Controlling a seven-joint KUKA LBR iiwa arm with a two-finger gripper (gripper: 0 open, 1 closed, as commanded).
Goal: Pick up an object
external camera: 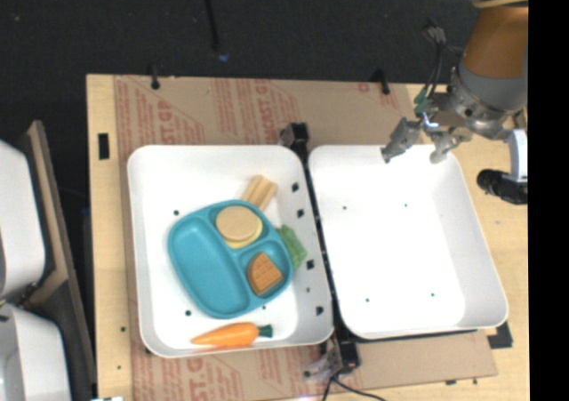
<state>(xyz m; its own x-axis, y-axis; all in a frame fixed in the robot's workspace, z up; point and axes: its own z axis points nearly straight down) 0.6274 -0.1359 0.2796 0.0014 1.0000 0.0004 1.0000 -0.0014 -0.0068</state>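
Note:
My gripper (pixel 416 148) hangs over the far edge of the right bin (pixel 400 310), fingers spread apart with nothing between them. In the left bin (pixel 147 212) lies a blue compartment tray (pixel 206 270) holding a round tan biscuit (pixel 239 224) and a brown waffle-like piece (pixel 265 274). A pale wooden block (pixel 260 190) rests at the tray's far side. A green piece (pixel 293 245) lies by the tray's right edge. An orange carrot (pixel 231 334) lies along the bin's near wall.
The two bins stand side by side on a cardboard-covered bench (pixel 213 110). A black clip (pixel 294 134) sits at the far end of the seam between them. White containers (pixel 18 212) stand off the bench's left.

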